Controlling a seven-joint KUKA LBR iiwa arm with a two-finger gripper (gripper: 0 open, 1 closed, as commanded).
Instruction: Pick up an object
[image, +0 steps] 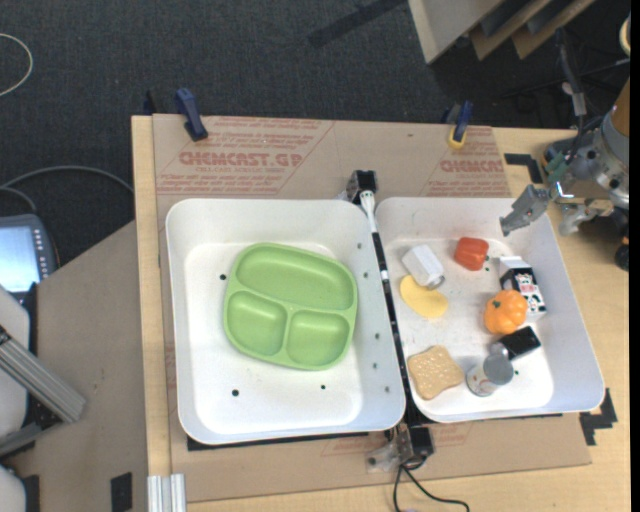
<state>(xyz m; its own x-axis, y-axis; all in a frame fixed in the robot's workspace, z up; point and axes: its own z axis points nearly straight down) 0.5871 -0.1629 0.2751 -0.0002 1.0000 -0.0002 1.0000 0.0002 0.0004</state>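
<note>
Not picked up yet; early step, just getting over the right bin (570, 330); next, must come down on one toy and pinch it. From the left: green tray with three parts (291, 305) in the left bin (190, 300); then toast (434, 370), yellow piece (424, 298), white block (423, 264), red block (472, 252), orange pumpkin (505, 312), all close together, so easy to bump; gripper (545, 205) at the bin's far right corner, holding nothing; cannot tell if fingers apart.

Arm (610, 160) cut off at right edge, pincer (545, 200) fingers unclear
</note>
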